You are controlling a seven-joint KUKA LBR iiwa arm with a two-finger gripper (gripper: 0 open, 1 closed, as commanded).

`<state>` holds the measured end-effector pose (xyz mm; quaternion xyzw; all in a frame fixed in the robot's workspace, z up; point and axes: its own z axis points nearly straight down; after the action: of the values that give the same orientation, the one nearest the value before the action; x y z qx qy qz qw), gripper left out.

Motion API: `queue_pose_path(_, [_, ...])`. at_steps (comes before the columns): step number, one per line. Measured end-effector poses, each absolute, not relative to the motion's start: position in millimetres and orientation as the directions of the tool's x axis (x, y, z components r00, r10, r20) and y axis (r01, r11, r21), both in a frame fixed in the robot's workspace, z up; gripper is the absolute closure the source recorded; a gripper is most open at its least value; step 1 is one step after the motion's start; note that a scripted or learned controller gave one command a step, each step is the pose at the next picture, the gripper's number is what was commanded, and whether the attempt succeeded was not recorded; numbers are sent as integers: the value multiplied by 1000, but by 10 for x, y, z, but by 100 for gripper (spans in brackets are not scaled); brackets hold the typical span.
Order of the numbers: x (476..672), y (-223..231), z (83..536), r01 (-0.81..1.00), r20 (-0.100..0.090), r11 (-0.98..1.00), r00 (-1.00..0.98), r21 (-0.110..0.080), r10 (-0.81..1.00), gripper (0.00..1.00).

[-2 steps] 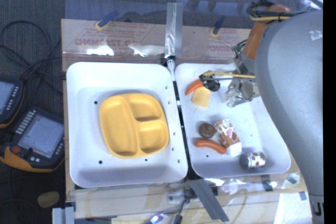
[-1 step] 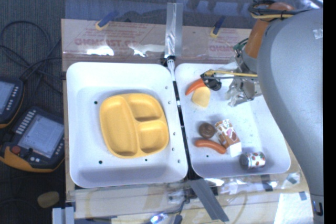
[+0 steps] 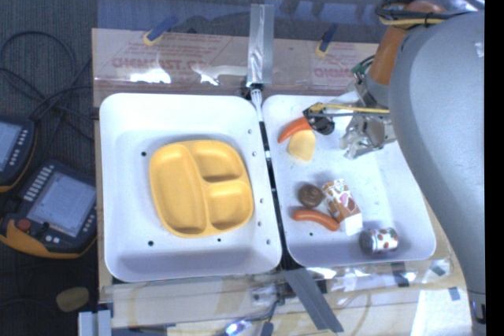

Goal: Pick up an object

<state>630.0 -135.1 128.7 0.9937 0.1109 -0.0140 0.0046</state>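
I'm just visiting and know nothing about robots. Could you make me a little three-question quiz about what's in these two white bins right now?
1. True or false: the yellow divided tray lies in the left bin.
2. Which item lies nearest the front right corner of the right bin? A) the orange carrot-like piece B) the small can C) the pale yellow wedge
3. Fill in: the claw is over the ____ bin, at its far end.

Key: 1 true; 2 B; 3 right.
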Motion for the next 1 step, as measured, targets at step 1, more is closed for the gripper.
queue_pose_path(1, [6291,-1353,1366,224,-34,-975,974,6,224,100])
